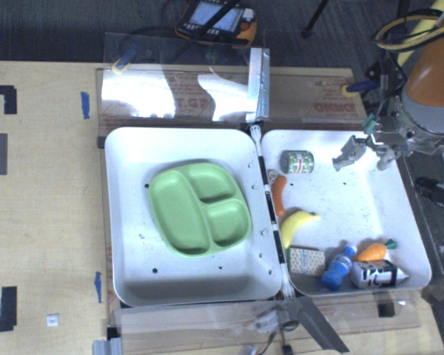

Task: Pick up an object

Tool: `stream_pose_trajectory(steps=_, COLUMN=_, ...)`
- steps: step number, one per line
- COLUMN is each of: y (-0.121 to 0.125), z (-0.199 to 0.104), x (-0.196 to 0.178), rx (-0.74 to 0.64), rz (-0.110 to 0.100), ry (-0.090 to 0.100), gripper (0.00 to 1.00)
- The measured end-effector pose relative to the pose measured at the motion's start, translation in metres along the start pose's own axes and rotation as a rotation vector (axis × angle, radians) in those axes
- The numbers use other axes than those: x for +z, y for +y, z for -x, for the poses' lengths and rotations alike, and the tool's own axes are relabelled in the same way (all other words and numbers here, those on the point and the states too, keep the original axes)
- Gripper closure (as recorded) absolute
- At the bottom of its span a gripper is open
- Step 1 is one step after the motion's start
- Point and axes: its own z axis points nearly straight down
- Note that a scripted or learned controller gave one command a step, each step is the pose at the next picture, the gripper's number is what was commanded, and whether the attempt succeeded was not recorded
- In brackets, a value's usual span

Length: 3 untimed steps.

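The grey two-finger gripper [365,152] hangs open and holds nothing, just right of the small green-labelled metal can [297,162]; below the can lie an orange carrot [279,195] and a yellow banana [294,225] — all apart from the gripper.

The arm [429,87] enters from the right edge of the camera view, near the top, its orange band rounded and bright above a grey wrist section. The wrist bends toward the left and downward, carrying the end effector [365,152] out in front of it. Two fingers spread apart from each other: one grey finger [348,154] angles out to the left, the other [385,158] sits closer under the wrist. Nothing lies between them. A small teal detail marks the wrist housing just above the fingers.
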Motion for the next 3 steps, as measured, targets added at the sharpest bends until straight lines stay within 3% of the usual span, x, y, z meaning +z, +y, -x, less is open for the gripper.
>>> stream_pose_trajectory(steps=1, y=-0.069, z=-0.018, x=0.071, rx=-0.082, rz=0.001, ry=0.000, gripper=0.00)
stream_pose_trajectory(steps=2, y=-0.061, z=-0.033, x=0.140, rx=-0.135, rz=0.002, ry=-0.001, gripper=0.00)
stream_pose_trajectory(steps=3, y=-0.107, z=-0.002, x=0.115, rx=-0.115, rz=-0.001, ry=0.001, gripper=0.00)
